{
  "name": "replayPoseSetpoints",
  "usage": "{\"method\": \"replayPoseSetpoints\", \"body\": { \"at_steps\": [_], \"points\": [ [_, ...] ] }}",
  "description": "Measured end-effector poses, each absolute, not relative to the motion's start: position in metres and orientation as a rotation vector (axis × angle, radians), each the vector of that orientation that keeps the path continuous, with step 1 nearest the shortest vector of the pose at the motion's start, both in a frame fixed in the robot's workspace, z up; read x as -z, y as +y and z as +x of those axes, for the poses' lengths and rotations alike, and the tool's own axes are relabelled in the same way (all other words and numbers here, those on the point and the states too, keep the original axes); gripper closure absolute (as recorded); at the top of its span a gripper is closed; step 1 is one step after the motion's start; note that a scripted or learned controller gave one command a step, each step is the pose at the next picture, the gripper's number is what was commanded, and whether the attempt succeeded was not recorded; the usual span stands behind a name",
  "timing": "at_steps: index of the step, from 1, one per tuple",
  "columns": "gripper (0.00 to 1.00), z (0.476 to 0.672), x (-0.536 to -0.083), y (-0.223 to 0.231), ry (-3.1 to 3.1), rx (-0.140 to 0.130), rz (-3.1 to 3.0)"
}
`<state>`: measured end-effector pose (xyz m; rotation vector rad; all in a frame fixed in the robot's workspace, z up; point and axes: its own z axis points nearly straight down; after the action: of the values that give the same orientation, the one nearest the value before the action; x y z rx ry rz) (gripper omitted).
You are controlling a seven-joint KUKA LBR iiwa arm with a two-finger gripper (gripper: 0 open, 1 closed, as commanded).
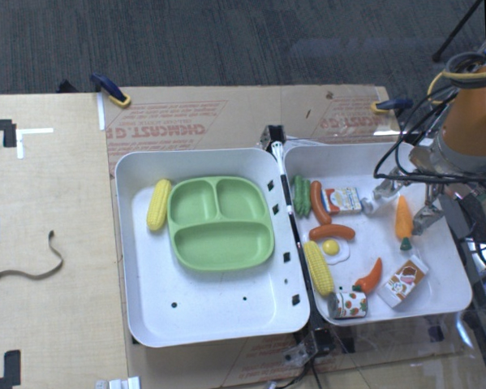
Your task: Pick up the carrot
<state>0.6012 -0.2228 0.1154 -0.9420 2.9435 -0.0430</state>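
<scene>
The carrot (402, 215) is orange with a green stub at its near end. It is in the right part of the right bin (452, 301), pointing roughly up and down the view. My gripper (404, 207) reaches in from the right and stands open over it. One grey finger (383, 196) shows to the carrot's left and the other finger (427, 218) to its right, each apart from the carrot. Whether the carrot rests on the bin floor I cannot tell.
The right bin also holds a small carton (343, 200), green pod (301, 195), two sausages (332, 232), fried egg (333, 248), corn cob (317, 267), red chili (369, 274), milk carton (404, 281). In the left bin (209, 321) are a green divided plate (221, 222) and a second corn cob (157, 205).
</scene>
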Motion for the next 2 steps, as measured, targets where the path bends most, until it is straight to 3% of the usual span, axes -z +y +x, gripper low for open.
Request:
{"method": "replayPoseSetpoints", "body": {
  "at_steps": [2],
  "points": [
    [0.00,0.6048,-0.1150,-0.2230,2.874,0.049,-1.145]
  ]
}}
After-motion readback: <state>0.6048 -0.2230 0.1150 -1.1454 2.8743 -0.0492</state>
